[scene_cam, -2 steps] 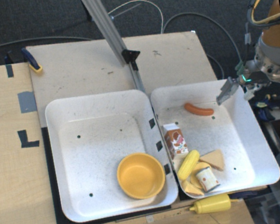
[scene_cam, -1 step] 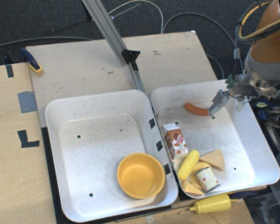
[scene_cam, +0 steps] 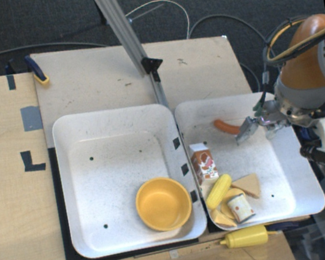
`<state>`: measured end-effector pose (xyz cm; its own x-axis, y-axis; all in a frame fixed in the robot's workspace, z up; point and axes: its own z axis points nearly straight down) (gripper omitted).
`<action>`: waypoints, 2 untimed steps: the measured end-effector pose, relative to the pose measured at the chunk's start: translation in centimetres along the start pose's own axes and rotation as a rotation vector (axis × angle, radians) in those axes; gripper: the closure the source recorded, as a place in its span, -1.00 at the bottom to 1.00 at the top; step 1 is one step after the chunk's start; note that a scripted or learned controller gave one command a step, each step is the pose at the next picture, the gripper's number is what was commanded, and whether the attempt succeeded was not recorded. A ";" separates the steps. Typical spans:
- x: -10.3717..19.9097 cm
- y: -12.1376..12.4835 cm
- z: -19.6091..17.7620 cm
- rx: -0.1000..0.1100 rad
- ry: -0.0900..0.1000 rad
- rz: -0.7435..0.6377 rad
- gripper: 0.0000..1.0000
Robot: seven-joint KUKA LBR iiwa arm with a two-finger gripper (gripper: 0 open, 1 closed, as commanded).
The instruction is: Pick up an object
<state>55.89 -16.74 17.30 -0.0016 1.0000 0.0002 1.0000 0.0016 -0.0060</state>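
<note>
Over the right bin's [scene_cam: 298, 195] far right part, the gripper [scene_cam: 255, 126] hangs low near the bin's right wall, reaching in from the arm [scene_cam: 301, 70] at the tabletop's right edge. Its jaws look parted, with one dark finger angled toward the bin's middle, and nothing sits between them; they are released and empty.

The nearest candidate is the carrot [scene_cam: 226, 126], an orange piece lying near the far edge of the right bin, just beside the gripper on its left and apart from it. Along the bin's left wall stands a small carton [scene_cam: 204, 164]. In the near left corner is a crowded heap: a banana [scene_cam: 218, 190], a tan wedge [scene_cam: 248, 186] and a small can [scene_cam: 241, 207], touching one another. The left bin [scene_cam: 83, 140] carries a yellow bowl [scene_cam: 163, 203] at its near right corner. A yellow bottle [scene_cam: 247, 238] lies on the tabletop outside the bins, by the near edge.

The step in hand appears to be the approach: the gripper is down at bin level but has not closed on anything. The next move likely calls for a short shift toward the carrot, straddling it across its narrow width, then closing before lifting. The heap would be harder, being packed tight.
</note>
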 end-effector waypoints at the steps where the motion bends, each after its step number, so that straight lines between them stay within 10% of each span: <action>1: 0.5 -0.4 6.4 0.002 0.001 0.000 -1.00; 2: 0.5 -0.3 5.0 -0.002 0.000 0.000 1.00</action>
<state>55.56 -16.25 12.26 -0.0021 1.0000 0.0006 1.0000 0.0021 -0.0036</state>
